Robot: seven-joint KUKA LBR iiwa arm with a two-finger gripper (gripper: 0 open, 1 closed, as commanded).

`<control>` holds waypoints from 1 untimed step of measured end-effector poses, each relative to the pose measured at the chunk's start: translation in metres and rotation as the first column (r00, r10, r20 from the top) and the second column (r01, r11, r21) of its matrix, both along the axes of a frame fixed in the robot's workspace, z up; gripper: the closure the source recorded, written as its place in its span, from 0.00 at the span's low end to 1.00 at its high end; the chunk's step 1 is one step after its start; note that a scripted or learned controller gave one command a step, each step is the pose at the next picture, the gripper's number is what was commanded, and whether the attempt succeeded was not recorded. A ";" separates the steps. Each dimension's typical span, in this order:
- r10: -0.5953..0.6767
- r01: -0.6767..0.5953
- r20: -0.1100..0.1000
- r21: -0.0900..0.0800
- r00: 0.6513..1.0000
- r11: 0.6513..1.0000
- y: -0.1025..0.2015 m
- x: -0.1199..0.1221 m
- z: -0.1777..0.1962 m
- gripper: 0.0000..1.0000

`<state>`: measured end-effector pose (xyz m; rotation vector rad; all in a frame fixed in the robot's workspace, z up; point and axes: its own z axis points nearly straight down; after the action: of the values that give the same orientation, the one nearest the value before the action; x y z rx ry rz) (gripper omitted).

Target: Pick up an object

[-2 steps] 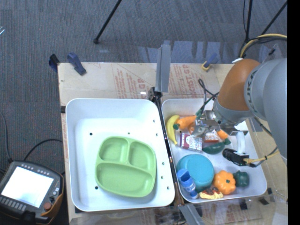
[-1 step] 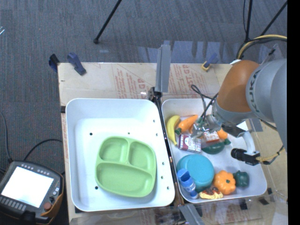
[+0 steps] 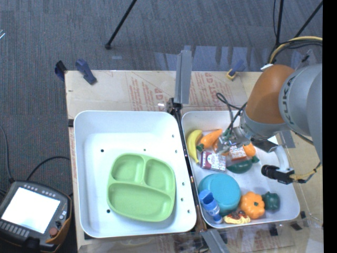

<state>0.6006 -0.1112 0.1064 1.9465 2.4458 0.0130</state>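
Two white bins sit side by side. One green tray (image 3: pixel 141 187) lies in the left bin (image 3: pixel 87 125). One banana (image 3: pixel 193 143), one blue bowl (image 3: pixel 220 191) and one pumpkin (image 3: pixel 253 205) lie in the right bin (image 3: pixel 281 186), where the gripper (image 3: pixel 230 139) is low, maybe touching a toy.

two white bins (image 3: pixel 84 141) on bench (image 3: pixel 121 88)

Two bins sit side by side on the bench (image 3: pixel 121 91). The left bin (image 3: pixel 89 125) holds a divided plate (image 3: pixel 141 187). In the right bin (image 3: pixel 287 196), a banana (image 3: pixel 193 143) lies at the far left, a bowl (image 3: pixel 220 191) near the front, a bottle (image 3: pixel 210 204) at its front left, and a pumpkin (image 3: pixel 252 205) to its right. The gripper (image 3: pixel 230 139) hangs over the bin's far half.
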 end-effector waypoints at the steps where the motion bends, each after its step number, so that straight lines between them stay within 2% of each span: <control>1: -0.002 0.002 -0.002 0.000 1.000 1.000 0.000 -0.001 -0.001 0.00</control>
<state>0.5999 -0.1115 0.1051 1.9494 2.4457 0.0113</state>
